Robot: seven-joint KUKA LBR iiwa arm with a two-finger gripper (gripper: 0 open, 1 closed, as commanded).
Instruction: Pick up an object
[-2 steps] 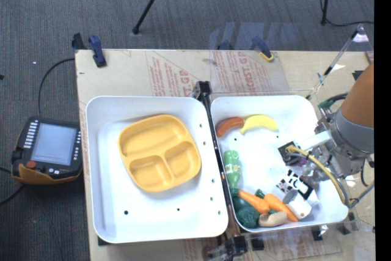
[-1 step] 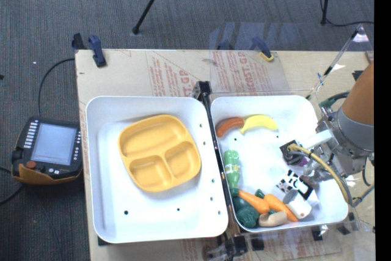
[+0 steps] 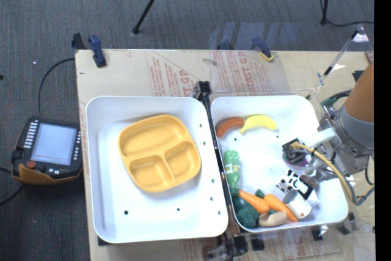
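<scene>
I see the gripper (image 3: 300, 175) low in the right bin (image 3: 269, 108) (lower right of frame); its grip I can't tell.

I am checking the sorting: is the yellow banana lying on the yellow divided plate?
No, the banana lies in the right bin beside a sausage; the plate sits in the left bin.

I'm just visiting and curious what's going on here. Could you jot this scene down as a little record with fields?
left bin: holds a yellow divided plate
right bin: toy food, including banana, sausage, green bottle, carrot
arm: reaches in from the right, over the right bin
claw: low over the right bin, near the toys; grip unclear
</scene>
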